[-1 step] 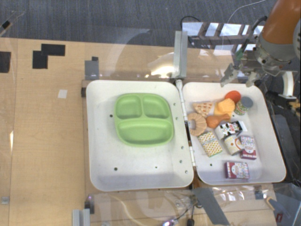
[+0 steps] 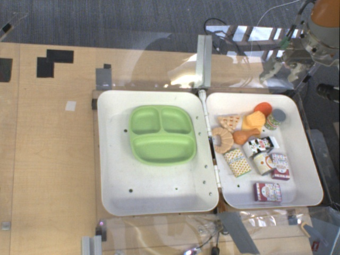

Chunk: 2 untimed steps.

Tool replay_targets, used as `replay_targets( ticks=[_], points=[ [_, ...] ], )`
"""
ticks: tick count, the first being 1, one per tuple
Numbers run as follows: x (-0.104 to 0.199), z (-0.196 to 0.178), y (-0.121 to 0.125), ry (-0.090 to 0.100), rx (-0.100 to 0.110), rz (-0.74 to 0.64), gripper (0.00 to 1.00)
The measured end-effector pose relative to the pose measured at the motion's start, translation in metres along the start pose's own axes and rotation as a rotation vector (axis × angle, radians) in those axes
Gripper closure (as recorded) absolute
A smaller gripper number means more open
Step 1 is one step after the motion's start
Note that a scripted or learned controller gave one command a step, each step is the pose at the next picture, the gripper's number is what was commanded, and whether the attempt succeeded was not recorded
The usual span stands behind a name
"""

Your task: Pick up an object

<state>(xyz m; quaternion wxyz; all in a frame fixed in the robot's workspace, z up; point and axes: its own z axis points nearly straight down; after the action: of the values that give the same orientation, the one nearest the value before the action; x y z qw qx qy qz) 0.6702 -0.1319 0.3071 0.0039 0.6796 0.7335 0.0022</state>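
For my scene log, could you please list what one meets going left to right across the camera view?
Left bin → green divided plate → croissant → red carton → gripper, above the right bin's far edge.

A pale wooden bench (image 2: 48,158) with black patches (image 2: 54,61) meets dark grey carpet (image 2: 133,9) beyond.

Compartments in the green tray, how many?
3. The green tray in the left bin has two small compartments side by side along its far edge and one wide compartment across its near half.
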Motion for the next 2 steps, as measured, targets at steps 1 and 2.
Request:
replay_targets(
  ticks=[1, 2],
  points=[
    [0.002, 0.125, -0.010, 0.002, 0.004, -0.057, 0.00],
    [-0.015, 0.124, -0.001, 0.001, 0.000, 0.108, 0.00]
  ],
)
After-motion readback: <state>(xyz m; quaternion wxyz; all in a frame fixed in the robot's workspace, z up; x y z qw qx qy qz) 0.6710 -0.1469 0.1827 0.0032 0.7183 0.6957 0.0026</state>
